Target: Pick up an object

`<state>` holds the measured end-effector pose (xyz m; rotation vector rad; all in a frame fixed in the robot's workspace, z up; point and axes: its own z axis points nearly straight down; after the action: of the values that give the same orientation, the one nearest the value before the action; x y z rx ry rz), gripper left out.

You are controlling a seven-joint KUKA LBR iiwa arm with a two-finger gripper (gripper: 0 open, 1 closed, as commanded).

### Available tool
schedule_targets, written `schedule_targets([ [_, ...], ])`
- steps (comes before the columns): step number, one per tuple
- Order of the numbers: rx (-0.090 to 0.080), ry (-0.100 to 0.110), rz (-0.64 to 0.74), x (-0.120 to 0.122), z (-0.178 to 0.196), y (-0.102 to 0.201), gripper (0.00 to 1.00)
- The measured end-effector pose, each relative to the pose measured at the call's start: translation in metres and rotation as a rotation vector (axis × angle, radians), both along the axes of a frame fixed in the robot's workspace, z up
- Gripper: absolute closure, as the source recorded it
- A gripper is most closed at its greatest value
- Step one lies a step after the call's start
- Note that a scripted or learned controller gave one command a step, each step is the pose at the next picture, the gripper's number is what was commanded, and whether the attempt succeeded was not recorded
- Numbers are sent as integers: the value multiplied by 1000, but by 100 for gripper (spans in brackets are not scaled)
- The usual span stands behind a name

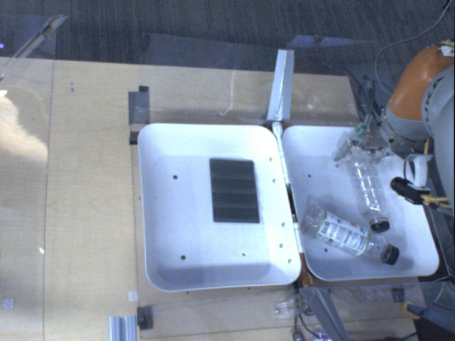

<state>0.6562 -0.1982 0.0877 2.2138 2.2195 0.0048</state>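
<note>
On the wooden counter (pixel 85 212) sit two shallow white bins side by side. The left bin (pixel 163 261) holds a dark ribbed rectangular pad (pixel 234 190) lying flat near its middle, a little toward the far side. The right bin (pixel 313 162) holds two clear plastic bottles with dark caps. One bottle (pixel 368 187) lies roughly lengthwise along the bin, its cap toward the near side and its far end up by the arm's tip. The other bottle (pixel 343 234) has a printed label and lies crosswise near the front wall, cap pointing right; its cap end sits close to the first bottle's cap, though the two caps look just apart.

The arm comes in from the right, its orange band (pixel 416 80) above the grey wrist. The hand (pixel 370 139) hangs over the far part of the right bin, right at the upper end of the lengthwise bottle. The clear plastic and the metal parts blur together there, so it is hard to say whether the hand touches the bottle, and I cannot tell whether it is spread or pressed together.

A grey metal bar (pixel 281 84) runs away from the seam between the bins toward the far edge of the counter (a small dark bracket (pixel 140 105) sits off the left bin's far corner).
</note>
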Motion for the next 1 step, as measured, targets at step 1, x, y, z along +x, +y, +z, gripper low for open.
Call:
schedule_targets([
  [1, -3, -1, 7, 1, 12, 1, 100],
])
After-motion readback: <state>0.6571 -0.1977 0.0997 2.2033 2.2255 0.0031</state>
